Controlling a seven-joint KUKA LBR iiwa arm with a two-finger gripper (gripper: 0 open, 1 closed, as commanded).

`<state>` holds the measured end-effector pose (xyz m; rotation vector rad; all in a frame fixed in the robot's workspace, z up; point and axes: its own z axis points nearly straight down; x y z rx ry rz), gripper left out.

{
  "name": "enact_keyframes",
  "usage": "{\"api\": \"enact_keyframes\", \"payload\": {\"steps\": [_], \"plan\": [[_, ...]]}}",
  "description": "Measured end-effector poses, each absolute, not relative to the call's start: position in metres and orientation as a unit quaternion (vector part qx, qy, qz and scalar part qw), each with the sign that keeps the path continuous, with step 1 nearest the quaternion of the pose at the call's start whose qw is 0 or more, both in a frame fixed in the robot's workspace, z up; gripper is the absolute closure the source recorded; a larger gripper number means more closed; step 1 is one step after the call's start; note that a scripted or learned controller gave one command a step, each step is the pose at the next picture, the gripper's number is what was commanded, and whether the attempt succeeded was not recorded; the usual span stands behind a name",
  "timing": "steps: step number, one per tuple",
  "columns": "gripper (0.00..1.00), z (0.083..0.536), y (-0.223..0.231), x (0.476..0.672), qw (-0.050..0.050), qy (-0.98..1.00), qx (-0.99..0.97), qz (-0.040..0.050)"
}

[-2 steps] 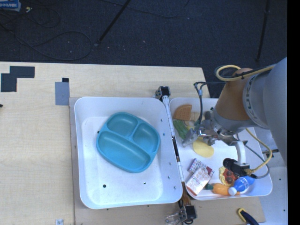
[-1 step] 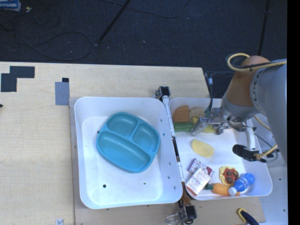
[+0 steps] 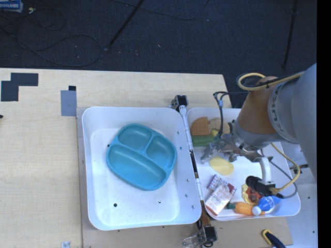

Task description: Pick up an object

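While arm leans over right bin [image 3: 292,206], gripper [image 3: 221,151] hovers just above yellow disc [image 3: 222,166]; finger spread cannot be told; nothing seen held; green piece [image 3: 202,139] beside it.

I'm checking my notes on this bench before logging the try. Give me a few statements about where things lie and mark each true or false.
1. The blue divided plate lies in the left bin. True.
2. The pincer is over the left bin. False: it is over the right bin, near the yellow piece.
3. The small packet lies in the right bin. True.
4. The blue plate is stacked on the packet. False: they lie in different bins.
5. The arm reaches in from the picture's right. True.
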<state>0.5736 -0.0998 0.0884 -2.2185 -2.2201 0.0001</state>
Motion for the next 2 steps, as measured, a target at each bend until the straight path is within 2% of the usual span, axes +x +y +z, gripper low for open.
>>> {"api": "enact_keyframes", "payload": {"steps": [1,2], "plan": [[0.00,0.117,-0.151,0.627,0.001,-0.708,-0.707,0.0007],[0.00,0.097,-0.181,0.646,0.014,-0.709,-0.705,-0.0016]]}}
